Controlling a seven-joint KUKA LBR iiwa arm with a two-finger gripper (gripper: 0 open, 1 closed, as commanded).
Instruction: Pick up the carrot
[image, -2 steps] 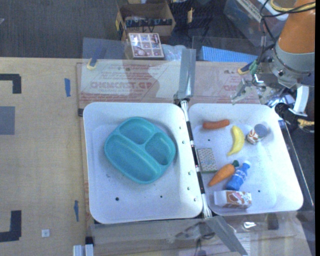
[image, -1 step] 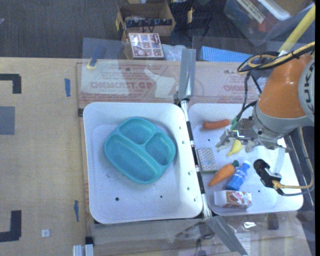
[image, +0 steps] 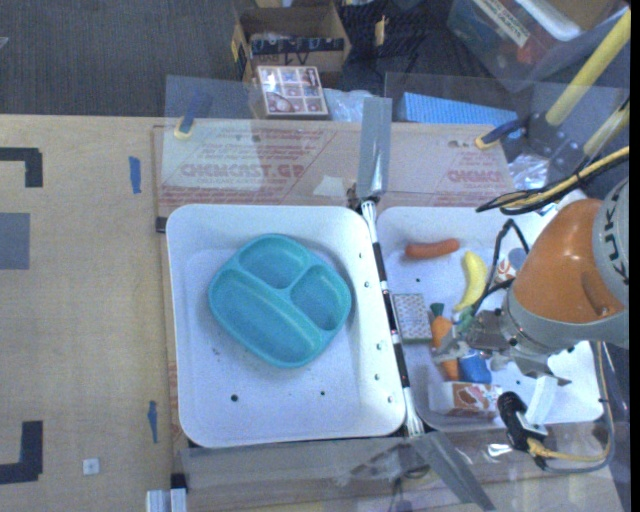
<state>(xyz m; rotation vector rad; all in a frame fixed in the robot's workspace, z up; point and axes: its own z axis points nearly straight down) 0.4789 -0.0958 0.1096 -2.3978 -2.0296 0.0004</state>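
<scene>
Lying in the right-hand shallow white bin (image: 570, 400), toward its left wall: a short orange carrot with a green tuft at its far end (image: 441, 328), taken to be the task's thing. Crowded on all sides: a grey ribbed rectangular block (image: 408, 313) just to its left, a yellow plastic banana (image: 472, 280) just beyond on the far right, a small blue block (image: 476, 368) and a brown printed packet (image: 470, 398) nearer. Set well apart at the far end, a longer orange-red sausage-shaped piece (image: 432, 248); easily mistaken for the target, so worth checking before committing.

Poised low over this cluster, just right of the carrot: the grey two-finger gripper (image: 466, 340) under the orange-banded wrist. Cannot tell how wide it stands, nor whether anything is in it; too much hidden by the wrist.

Judged step: lining up on the carrot. Shift left until centred over the carrot's body, not the tuft. Turn to close across the narrow width. Descend straight, avoiding the banana and the ribbed block. Close gently, lift slowly, and confirm the grip.
</scene>
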